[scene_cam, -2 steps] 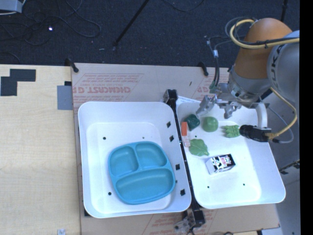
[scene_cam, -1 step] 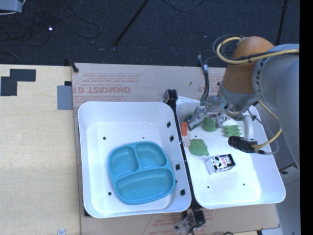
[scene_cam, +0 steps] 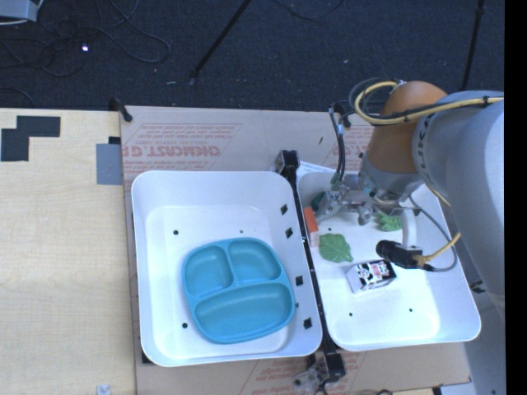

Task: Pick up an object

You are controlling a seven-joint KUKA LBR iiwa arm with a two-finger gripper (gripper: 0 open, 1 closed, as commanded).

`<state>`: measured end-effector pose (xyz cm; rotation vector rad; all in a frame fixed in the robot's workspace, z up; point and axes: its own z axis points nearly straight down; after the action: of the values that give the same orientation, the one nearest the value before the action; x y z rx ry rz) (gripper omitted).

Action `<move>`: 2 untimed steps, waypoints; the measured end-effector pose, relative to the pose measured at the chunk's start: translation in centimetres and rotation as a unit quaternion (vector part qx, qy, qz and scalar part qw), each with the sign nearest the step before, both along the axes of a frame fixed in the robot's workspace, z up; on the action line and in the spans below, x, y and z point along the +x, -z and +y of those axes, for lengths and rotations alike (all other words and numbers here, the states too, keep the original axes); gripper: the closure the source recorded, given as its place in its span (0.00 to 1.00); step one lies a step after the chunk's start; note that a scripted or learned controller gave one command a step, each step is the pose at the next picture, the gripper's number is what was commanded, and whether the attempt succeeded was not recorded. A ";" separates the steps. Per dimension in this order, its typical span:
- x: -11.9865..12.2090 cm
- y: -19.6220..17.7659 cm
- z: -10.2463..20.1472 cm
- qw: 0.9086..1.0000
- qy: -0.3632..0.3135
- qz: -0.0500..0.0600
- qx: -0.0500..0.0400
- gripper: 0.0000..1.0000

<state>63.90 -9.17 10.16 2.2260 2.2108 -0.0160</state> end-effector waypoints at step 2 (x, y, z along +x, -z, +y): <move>0.3 -6.9 0.2 1.000 0.000 -0.004 0.005 1.00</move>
<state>64.22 -8.99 17.10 2.2264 2.2133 0.0030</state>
